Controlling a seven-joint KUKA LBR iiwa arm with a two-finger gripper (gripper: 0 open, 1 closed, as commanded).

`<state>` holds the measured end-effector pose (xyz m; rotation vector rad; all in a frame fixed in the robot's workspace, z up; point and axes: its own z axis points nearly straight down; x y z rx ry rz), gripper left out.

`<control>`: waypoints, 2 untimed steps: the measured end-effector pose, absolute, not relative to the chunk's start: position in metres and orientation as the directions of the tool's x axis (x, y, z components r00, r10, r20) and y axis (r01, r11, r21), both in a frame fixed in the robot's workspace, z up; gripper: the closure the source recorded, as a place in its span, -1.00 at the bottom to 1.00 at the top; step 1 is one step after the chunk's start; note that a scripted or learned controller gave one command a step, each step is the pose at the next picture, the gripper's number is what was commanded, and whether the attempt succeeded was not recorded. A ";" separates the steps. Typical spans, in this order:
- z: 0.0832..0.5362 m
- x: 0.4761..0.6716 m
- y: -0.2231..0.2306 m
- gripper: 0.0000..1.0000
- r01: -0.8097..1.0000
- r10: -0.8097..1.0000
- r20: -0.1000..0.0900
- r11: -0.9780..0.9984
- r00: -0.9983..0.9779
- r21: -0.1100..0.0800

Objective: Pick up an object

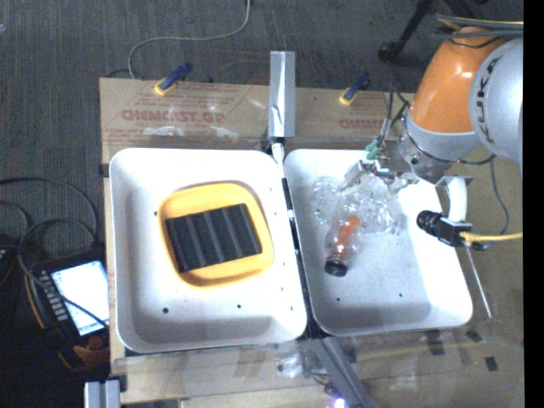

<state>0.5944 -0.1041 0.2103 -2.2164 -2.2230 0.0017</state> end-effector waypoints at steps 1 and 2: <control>0.112 0.610 -0.136 -1.00 0.984 0.984 -0.004 0.179 -0.179 0.015; 0.184 0.617 -0.089 -1.00 0.938 0.938 -0.001 0.347 -0.347 0.001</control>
